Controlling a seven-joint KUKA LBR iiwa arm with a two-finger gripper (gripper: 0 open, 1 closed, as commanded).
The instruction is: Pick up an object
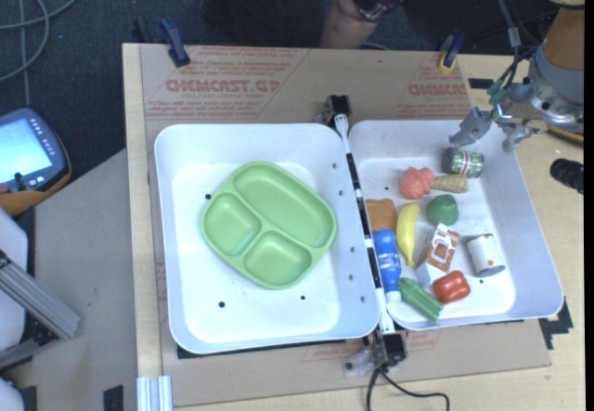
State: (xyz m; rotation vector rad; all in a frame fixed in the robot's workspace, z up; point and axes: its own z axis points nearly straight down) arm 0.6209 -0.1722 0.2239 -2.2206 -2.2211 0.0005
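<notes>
can [463, 161]: small, green label with silver ends, on its side at the far end of the right bin [529, 214]
pink toy [417, 182]: lumpy, just left of the can
green ball [443, 209]: round, mid-bin
banana [407, 231]: yellow, lying lengthwise
blue bottle [387, 261]: along the bin's left wall
tomato [451, 286]: red, near the front edge
white cylinder [484, 254]: tipped over, right of the tomato

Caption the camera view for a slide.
KUKA gripper hovers above a small can in the toy-filled right bin; green divided plate in left bin.
</notes>
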